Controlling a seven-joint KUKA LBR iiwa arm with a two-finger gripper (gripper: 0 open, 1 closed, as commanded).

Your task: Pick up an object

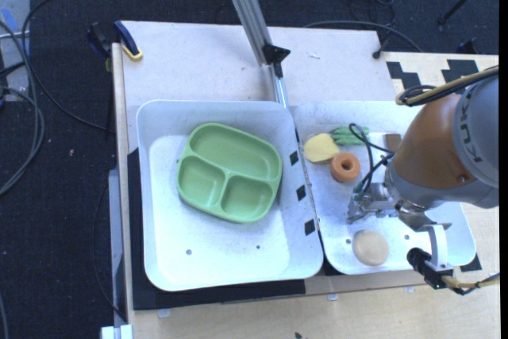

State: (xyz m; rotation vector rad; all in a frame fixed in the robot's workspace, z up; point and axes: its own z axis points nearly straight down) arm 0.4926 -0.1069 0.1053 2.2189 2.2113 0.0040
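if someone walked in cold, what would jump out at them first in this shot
Most likely the green divided plate, lying alone in the left bin. Next would be the big grey and orange arm reaching in from the right over the right bin, with its gripper low among a yellow piece, an orange ring, a green item and a pale round lump.

Green tray [230, 173] in left bin [159, 194], arm [436, 155] over right bin [333, 250]
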